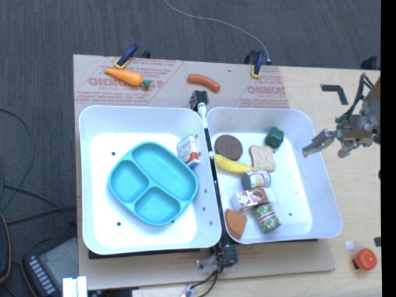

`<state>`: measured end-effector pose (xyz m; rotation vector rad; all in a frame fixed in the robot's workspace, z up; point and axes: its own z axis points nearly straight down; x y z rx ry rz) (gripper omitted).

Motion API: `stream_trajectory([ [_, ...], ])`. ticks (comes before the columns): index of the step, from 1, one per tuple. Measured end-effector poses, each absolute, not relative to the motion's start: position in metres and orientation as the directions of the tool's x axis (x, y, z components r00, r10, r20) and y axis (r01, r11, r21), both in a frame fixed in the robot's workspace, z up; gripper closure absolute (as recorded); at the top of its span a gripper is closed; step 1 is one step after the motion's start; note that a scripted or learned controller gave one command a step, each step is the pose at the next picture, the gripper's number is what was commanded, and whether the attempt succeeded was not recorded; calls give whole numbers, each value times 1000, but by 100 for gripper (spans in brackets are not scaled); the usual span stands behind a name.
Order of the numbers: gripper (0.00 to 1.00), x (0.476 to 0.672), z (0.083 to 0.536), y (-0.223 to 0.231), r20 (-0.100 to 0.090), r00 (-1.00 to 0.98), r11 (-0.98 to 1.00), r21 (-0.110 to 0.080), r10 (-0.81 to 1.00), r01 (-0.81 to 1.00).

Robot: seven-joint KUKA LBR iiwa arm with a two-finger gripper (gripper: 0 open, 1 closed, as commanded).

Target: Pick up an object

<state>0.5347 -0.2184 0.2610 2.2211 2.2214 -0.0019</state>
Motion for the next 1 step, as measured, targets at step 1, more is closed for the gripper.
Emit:
stream_trajectory([
  [1, 0, 537, 141, -203, 1, -1, 1, -4, 1000, 1000],
])
